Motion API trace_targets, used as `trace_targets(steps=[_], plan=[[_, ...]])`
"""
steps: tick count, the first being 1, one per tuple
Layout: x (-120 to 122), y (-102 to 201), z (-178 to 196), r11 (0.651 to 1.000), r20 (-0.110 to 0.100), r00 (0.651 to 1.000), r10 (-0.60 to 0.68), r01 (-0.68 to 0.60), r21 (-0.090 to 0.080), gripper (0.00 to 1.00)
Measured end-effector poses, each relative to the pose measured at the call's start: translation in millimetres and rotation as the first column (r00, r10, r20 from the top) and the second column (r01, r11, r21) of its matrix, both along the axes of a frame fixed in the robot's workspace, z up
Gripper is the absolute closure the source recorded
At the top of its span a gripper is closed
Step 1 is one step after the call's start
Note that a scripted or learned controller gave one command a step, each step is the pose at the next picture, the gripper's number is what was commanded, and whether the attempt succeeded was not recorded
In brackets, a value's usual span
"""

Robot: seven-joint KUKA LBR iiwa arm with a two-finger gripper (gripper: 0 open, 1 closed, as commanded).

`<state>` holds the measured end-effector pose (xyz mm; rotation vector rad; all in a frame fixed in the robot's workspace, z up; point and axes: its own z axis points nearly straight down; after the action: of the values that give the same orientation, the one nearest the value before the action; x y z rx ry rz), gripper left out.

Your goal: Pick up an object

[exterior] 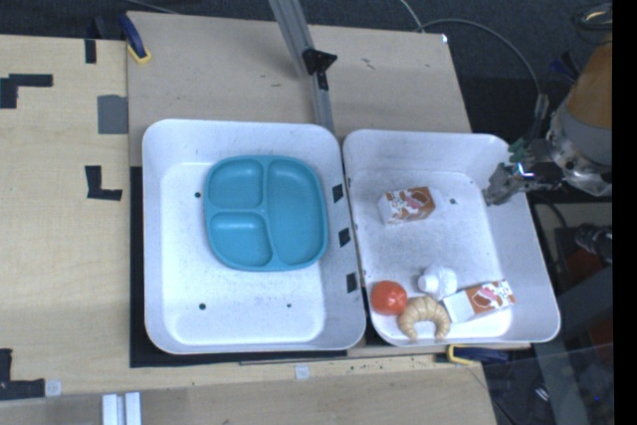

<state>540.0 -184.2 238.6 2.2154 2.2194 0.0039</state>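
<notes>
Camera view, bench with two shallow white bins side by side.

Left bin (169,244): one blue divided plate (266,212), three compartments, lying flat toward the bin's upper middle.

Right bin (518,244): five items. A small red-and-white packet (406,205) lies alone in the upper middle. The rest cluster along the near edge: a red ball-like item (388,296), possibly a tomato; a tan croissant (425,316) just beside it; a small white object (437,281) touching the croissant's top, too blurred to identify; a second red-and-white carton (479,301) to the right of the croissant, lying tilted.

Arm: enters from the right, orange band visible at the frame edge. Gripper (501,186) sits over the right bin's right rim, well apart from all five items and nearest the upper packet. Nothing is seen between its fingers; whether they are spread or closed, I cannot tell at this size.

Surroundings: a grey metal post (287,0) slants up from between the bins; a thin cable (398,0) crosses the dark floor beyond the bench.
</notes>
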Motion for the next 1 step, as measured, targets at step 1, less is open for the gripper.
trace_targets(steps=[1], plan=[[0.6, 0.4, 17.9, 1.0, -0.005, 1.0, 0.0, 0.0, 0.002, 1.0]])
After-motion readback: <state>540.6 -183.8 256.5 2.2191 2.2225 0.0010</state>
